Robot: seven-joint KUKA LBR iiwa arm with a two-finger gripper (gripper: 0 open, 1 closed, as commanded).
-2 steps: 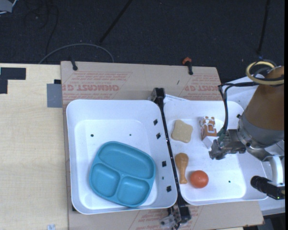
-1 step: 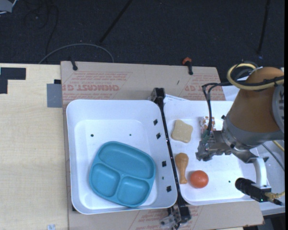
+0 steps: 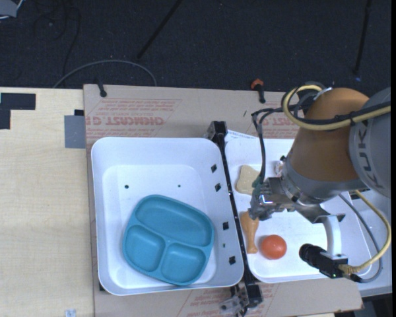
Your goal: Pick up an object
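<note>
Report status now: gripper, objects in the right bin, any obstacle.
Gripper low over right bin, finger state unclear. Orange carrot-like piece just below it; red ball beside. Nothing seen held.

The desk [image 3: 33, 197] has a pale wood-grain surface, with black and grey rectangular marks near its left rear corner. A brown cardboard sheet [image 3: 158, 114] with mirrored red print lies on it. Behind the desk, the floor [image 3: 185, 32] is dark carpet, crossed by thin cables [image 3: 105, 68]. Lighting is even, without strong shadows.
</note>
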